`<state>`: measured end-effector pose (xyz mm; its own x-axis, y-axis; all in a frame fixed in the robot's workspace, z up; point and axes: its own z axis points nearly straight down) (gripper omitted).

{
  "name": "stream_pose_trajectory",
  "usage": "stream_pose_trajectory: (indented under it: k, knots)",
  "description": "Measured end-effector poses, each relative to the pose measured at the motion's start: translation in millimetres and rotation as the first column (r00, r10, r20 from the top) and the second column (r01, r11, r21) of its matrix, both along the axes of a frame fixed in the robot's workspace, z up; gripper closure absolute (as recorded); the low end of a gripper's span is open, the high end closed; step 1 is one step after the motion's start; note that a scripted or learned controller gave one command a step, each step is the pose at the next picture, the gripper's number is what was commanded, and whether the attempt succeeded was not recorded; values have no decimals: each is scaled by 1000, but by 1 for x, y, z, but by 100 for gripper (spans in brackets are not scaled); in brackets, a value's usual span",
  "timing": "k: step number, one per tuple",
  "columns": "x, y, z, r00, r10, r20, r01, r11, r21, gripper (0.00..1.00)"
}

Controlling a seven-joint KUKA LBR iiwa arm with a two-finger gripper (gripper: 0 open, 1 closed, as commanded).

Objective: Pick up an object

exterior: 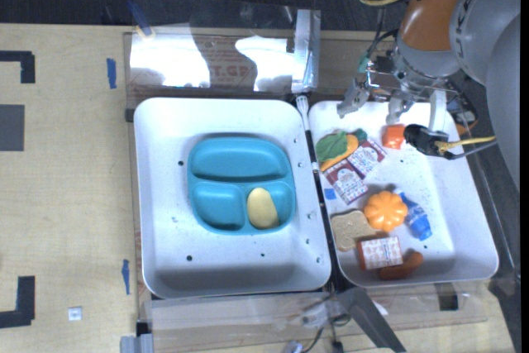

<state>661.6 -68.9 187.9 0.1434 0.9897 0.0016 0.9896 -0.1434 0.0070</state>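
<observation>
Gripper [376, 99] above the far end of the right bin [471, 219]

Its fingers stand apart, clamped on nothing, near a small orange piece [394, 136]. A toy pumpkin [386, 210], packets [355, 169] and bread slice [349, 227] lie nearer.

red packets' [354, 169] print unreadable, no legible text

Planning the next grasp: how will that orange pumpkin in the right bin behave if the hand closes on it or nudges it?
The orange pumpkin looks rounded and smooth, so it may slip from a pinch. It probably rolls if pushed. It touches the bread slice, which may shift too.
</observation>
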Motion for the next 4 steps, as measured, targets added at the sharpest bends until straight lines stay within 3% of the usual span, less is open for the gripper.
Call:
stream_pose_trajectory:
  k: [1, 2, 3, 4]
  knots:
    - [-44, -51, -100, 999, 40, -1, -40, 999, -2, 0]
    - [-22, -60, -85, 1000, -24, -7, 24, 1000, 0, 0]
    - [-16, -55, -102, 999, 39, -17, -39, 999, -3, 0]
    - [-7, -36, -104, 969, -241, -57, 241, 970, -17, 0]
